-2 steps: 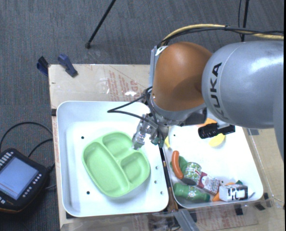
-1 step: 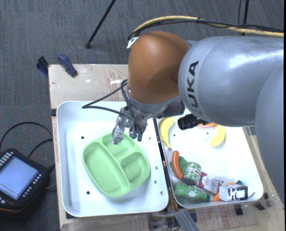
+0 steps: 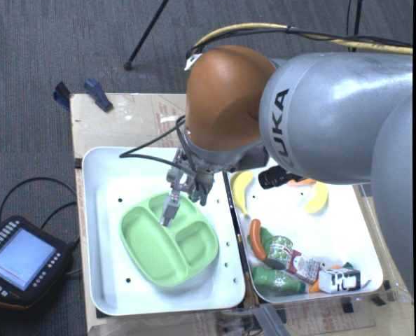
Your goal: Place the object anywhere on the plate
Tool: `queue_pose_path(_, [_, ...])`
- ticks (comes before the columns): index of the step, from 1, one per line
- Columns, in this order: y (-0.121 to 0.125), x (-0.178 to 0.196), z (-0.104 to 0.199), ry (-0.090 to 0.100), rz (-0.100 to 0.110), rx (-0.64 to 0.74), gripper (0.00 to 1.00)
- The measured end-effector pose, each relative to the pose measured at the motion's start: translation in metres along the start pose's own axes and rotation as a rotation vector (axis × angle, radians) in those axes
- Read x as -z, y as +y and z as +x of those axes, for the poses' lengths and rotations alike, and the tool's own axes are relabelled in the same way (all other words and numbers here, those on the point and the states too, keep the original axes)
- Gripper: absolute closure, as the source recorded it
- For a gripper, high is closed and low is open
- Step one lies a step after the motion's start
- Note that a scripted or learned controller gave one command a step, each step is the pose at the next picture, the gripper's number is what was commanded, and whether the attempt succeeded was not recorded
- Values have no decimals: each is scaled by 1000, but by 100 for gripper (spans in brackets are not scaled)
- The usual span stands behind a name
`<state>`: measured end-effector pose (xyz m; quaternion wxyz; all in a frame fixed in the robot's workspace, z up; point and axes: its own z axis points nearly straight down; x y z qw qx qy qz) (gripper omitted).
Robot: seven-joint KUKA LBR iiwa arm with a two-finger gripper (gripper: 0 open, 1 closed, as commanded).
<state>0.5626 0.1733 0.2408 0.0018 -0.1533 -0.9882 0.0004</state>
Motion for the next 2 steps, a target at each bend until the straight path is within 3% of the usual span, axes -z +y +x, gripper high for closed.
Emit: queue_pose_path(2, [0, 0, 0, 0, 0, 0, 0])
